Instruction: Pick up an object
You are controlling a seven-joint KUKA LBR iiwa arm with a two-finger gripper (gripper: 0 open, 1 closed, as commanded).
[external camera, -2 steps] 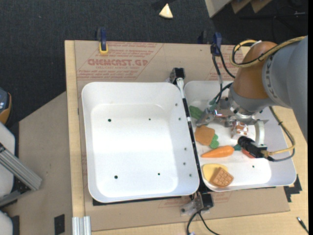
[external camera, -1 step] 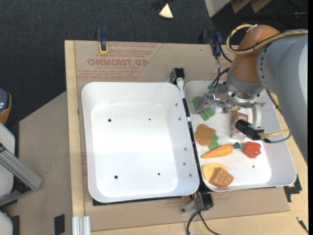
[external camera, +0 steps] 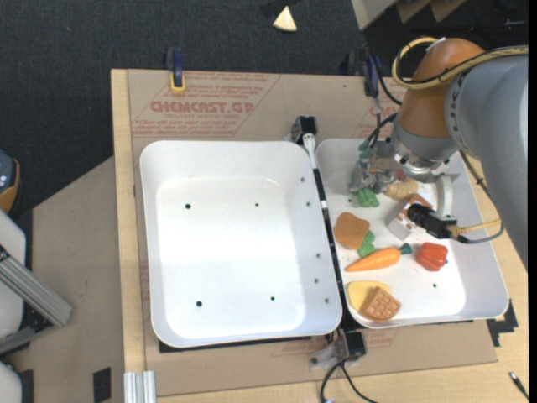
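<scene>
I see the left bin (external camera: 168,225) holding nothing, then the right bin (external camera: 478,296). My gripper (external camera: 367,177) sits low over a small green piece (external camera: 366,196); I cannot tell its finger state. The carrot (external camera: 375,260) lies beside it, long axis left-right, tip pointing left, red pepper (external camera: 431,256) just right.

The brown board (external camera: 252,99) under the bins reads "CHEMCAST GP" in red.

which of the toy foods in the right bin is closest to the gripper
The small green piece, directly under the gripper near the bin's far left. The carrot, red pepper and waffle lie nearer the camera.
</scene>
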